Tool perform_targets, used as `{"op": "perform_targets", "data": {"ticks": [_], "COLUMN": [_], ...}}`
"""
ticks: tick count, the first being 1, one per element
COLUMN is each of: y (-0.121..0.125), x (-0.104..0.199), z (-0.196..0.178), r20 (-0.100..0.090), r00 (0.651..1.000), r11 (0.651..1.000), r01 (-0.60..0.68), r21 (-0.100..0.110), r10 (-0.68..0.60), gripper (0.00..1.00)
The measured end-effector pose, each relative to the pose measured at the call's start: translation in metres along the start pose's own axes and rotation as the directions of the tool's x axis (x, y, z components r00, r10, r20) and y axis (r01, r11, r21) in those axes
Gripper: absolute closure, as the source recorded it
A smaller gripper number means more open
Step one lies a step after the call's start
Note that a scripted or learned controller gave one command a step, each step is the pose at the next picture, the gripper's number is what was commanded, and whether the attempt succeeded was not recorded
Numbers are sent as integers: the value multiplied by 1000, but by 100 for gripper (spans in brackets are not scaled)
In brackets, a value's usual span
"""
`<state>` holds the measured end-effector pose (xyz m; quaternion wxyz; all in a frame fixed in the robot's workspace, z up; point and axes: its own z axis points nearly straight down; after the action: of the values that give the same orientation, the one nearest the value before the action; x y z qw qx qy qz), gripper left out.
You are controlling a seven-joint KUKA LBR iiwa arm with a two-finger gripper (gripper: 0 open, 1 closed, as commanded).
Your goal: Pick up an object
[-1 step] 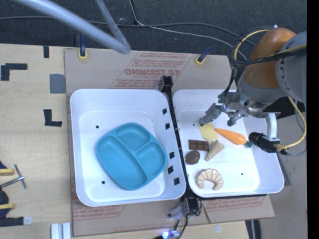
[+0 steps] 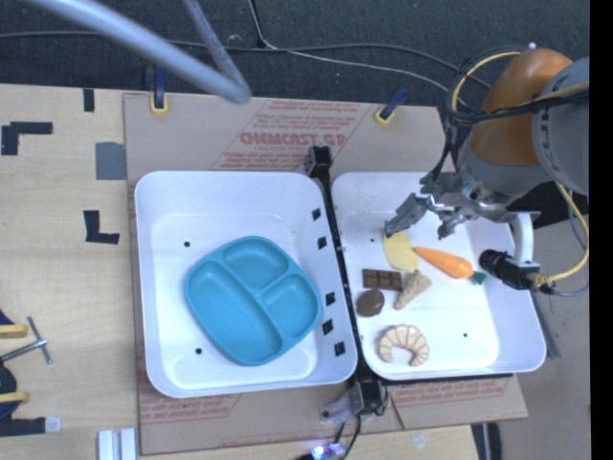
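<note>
Bench surface: a pale wood-grain bench (image 2: pixel 57 286) is carrying a sheet of brown cardboard (image 2: pixel 287 132) printed with red lettering, and the two white bins are sitting side by side on that sheet. Black tape marks are lying on the wood at the left, and small metal tools are resting at the lower left edge. Two clamps with yellow and blue parts are sitting at the cardboard's far edge. Beyond the bench, dark carpet (image 2: pixel 383 17) is showing, with thin cables trailing across it and a blurred grey bar (image 2: pixel 124 27) slanting across the upper left.

Left bin (image 2: pixel 153 218): it is holding a blue divided plate (image 2: pixel 251 298), lying flat near its centre.

Right bin (image 2: pixel 517 348): it is holding the loose items. A pale yellow piece (image 2: pixel 398 250) is lying just beside an orange carrot (image 2: pixel 444 263). Nearer the camera, a brown chocolate bar (image 2: pixel 381 279), a round brown item (image 2: pixel 370 302) and a tan wedge (image 2: pixel 413 287) are clustering together. A croissant (image 2: pixel 404 344) is lying apart from them, toward the bin's near wall.

Arm: the grey arm with its orange band (image 2: pixel 517 94) is reaching in from the right. The gripper (image 2: pixel 427 216) is hanging over the right bin's far half, above the yellow piece and the carrot, its fingers spread apart with nothing between them.
</note>
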<state>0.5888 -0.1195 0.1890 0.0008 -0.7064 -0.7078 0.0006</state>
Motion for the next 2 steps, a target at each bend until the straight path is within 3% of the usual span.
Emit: {"op": "perform_targets", "data": {"ticks": [2], "y": [-4], "x": [-7], "z": [101], "r20": [1], "r00": [1000], "r11": [1000], "r01": [0], "r21": [3], "r10": [0], "gripper": [0]}}
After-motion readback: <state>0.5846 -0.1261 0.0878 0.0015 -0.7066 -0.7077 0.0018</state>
